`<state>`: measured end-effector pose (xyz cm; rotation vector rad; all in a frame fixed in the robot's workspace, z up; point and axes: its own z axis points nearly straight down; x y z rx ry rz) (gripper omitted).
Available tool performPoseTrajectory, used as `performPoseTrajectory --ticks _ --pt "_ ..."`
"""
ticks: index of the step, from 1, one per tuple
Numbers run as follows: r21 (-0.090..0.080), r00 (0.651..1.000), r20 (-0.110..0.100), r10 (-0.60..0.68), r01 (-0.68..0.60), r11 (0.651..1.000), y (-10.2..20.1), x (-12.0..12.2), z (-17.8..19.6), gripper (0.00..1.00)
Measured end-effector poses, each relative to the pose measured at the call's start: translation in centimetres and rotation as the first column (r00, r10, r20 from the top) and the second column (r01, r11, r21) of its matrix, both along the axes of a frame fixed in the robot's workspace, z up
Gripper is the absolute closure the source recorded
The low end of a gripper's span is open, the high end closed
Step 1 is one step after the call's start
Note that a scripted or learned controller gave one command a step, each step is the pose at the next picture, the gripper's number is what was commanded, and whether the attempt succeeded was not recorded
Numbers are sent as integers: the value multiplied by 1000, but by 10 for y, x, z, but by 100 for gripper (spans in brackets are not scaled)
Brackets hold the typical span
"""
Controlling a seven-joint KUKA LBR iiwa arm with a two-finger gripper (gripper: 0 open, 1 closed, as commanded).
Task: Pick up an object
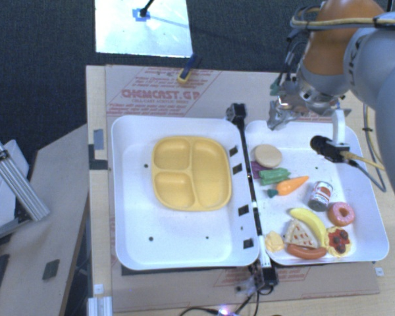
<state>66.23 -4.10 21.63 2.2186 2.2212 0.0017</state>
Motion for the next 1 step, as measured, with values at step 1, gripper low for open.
performPoseTrajectory --ticks 1 --pt "0 1000 1 4 -4 1000 1 5 5 100"
